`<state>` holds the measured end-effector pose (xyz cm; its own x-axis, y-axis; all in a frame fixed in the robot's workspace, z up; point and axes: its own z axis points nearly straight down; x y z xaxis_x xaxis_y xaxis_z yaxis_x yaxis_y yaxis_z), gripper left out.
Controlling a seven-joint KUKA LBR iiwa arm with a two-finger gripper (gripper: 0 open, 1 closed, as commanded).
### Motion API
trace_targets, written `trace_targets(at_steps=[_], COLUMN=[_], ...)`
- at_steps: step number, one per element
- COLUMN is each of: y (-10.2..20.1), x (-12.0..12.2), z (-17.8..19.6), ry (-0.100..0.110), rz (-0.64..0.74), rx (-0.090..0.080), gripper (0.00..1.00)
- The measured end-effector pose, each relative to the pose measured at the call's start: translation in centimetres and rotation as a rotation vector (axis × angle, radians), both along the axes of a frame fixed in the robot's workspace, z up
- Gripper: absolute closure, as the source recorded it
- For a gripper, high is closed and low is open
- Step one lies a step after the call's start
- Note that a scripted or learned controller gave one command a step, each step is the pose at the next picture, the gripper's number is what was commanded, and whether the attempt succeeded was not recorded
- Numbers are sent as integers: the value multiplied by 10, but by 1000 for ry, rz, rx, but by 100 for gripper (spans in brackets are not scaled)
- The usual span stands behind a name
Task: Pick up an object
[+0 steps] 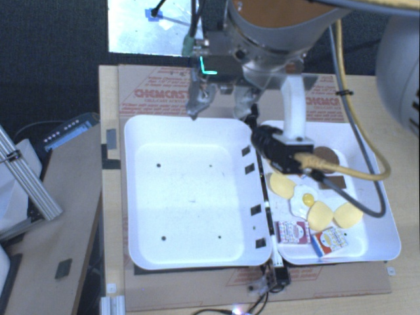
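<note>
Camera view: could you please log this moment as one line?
gripper: over bins' far edge, holding nothing | objects: right bin | pick: not yet done

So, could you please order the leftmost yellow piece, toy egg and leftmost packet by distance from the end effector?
1. Leftmost yellow piece, by the divider.
2. Toy egg, right bin middle.
3. Leftmost packet, right bin front.
End effector: left bin far rim.

Arm reaching in from right — claw raised, pointing down, nothing between fingers.
</note>
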<state>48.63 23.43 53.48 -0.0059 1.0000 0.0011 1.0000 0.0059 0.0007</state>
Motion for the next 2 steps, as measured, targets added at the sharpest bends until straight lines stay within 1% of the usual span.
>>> trace_targets(at_steps=[1,2], y=[0,0], x=[0,0], z=[11,0], ry=[-2,0], rz=[4,0], rx=[2,0], gripper=[100,100])
